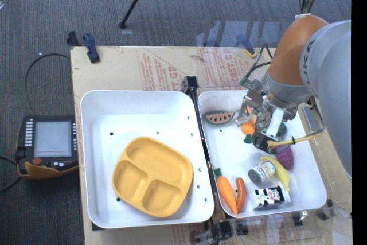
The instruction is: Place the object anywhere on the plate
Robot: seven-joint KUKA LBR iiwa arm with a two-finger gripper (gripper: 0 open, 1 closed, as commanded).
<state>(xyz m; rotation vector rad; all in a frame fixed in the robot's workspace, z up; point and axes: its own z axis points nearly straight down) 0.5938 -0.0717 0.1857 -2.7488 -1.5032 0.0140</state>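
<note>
Tabletop (143, 63): two white bins side by side.
Left bin (94, 123): yellow divided plate (152, 177), toward 6 o'clock.
Right bin (318, 186): watermelon slice (220, 117) at 11 o'clock; two carrots (231, 193) at 7 o'clock; tin can (262, 171), banana (279, 172), purple item (285, 156), milk carton (269, 197) toward 5 o'clock.
End effector (261, 123): low over right bin at 12 o'clock; small orange object (248, 128), possibly touching; open or closed, cannot tell.
</note>
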